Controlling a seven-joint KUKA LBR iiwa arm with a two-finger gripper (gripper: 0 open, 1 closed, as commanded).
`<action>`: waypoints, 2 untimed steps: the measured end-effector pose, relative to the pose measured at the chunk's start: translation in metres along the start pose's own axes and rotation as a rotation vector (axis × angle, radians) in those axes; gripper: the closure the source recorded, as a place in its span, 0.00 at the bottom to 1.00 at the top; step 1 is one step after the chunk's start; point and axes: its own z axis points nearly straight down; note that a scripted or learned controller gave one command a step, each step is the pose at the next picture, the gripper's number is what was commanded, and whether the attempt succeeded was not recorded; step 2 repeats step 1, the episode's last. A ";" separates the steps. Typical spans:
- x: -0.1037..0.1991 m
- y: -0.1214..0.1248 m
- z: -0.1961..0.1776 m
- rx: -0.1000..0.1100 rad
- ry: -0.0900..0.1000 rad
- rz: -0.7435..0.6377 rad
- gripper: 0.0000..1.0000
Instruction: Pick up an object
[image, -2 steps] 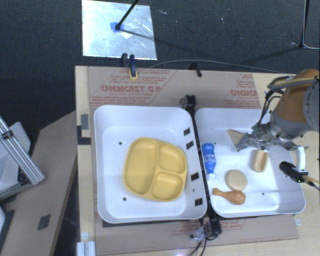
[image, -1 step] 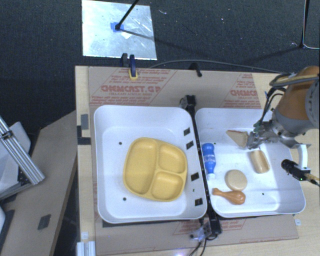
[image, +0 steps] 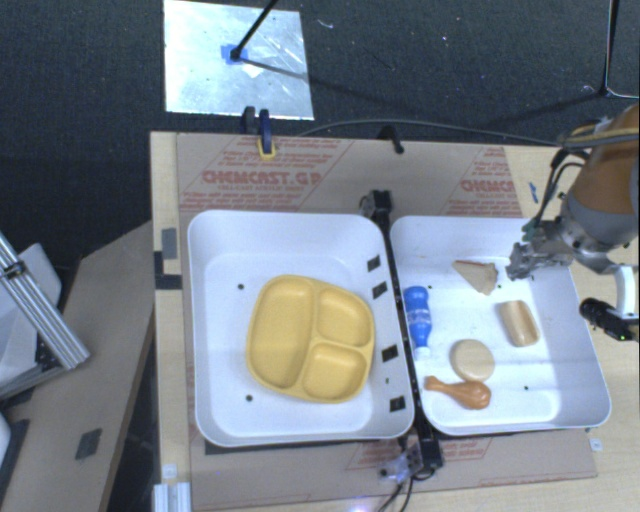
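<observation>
The tool (image: 522, 262) is seen low over the far right part of the right bin (image: 575, 300), just beside a tan wedge (image: 478, 274); whether its fingers are spread cannot be told. A bread roll (image: 518, 323), blue bottle (image: 417, 315), round bun (image: 471, 358) and drumstick (image: 460, 391) lie nearer. A yellow divided plate (image: 310, 338) lies in the left bin (image: 215, 300).

Illumination was even and moderately bright across the bench, apparently from overhead. The two white bins (image: 300, 235) read near overexposed, with little surface detail on their floors. A metallic sheet (image: 238, 60) at the top showed patchy glare. Shadows were soft and short, seen beneath the yellow divided plate (image: 311, 340) and along the bin walls. The dark floor surround (image: 70, 120) was underexposed and grainy. Focus was fair at centre; the arm (image: 600, 195) at the right edge appeared slightly blurred.
</observation>
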 end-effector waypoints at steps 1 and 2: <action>-0.001 -0.001 -0.065 -0.002 -0.001 -0.001 1.00; -0.001 -0.001 -0.065 -0.002 -0.001 -0.001 1.00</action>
